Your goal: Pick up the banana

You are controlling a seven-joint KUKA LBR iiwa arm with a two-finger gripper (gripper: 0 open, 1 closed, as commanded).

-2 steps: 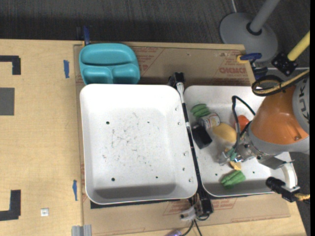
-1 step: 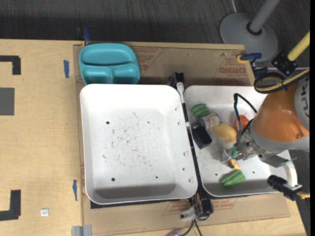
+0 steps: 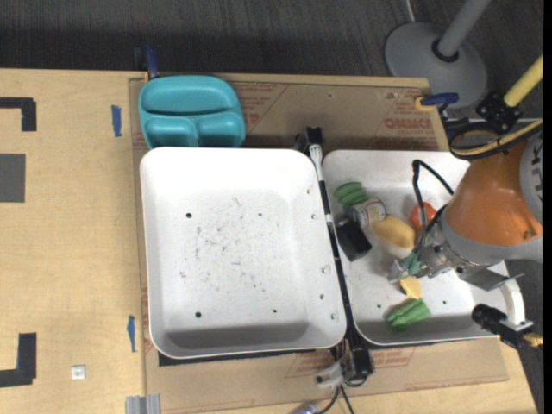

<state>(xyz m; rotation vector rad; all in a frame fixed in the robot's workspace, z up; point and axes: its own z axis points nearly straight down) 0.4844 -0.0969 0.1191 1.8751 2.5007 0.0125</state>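
At the near edge we see the brown cardboard bench (image 3: 69, 257), matte and flat, marked with black tape corners and short blue tape strips. On it sit two shallow white plastic bins with rounded corners. The left bin (image 3: 164, 231) is smooth but flecked with fine dark scuffs and a few small round holes in its floor.

In the right bin (image 3: 371, 317), nearest us at about 6 o'clock, lies a small green ridged piece (image 3: 408, 314), shaped like a toy vegetable. Just above it is a small pale yellow chunk (image 3: 413, 288), which may be the banana, though we cannot tell for sure. The gripper (image 3: 420, 266) hangs right beside that chunk, near the bin's centre; its tips are lost among cables and the wrist, so we cannot tell how they stand, nor whether anything sits between them. Above the wrist the arm (image 3: 500, 205) shows a glossy orange cone-shaped band, entering from 3 o'clock.

Further back, a smooth rounded yellow-tan object like a potato or lemon (image 3: 393, 232) rests beside a black block (image 3: 353, 238) at about 9 o'clock of the bin. Behind these lie a small labelled jar (image 3: 369, 210) and a green striped piece (image 3: 350, 193). An orange-red object (image 3: 422, 216) peeks out next to the wrist.

Beyond the left bin, at 12 o'clock, stands a teal plastic divided tray (image 3: 191, 110) with soft rounded compartments.
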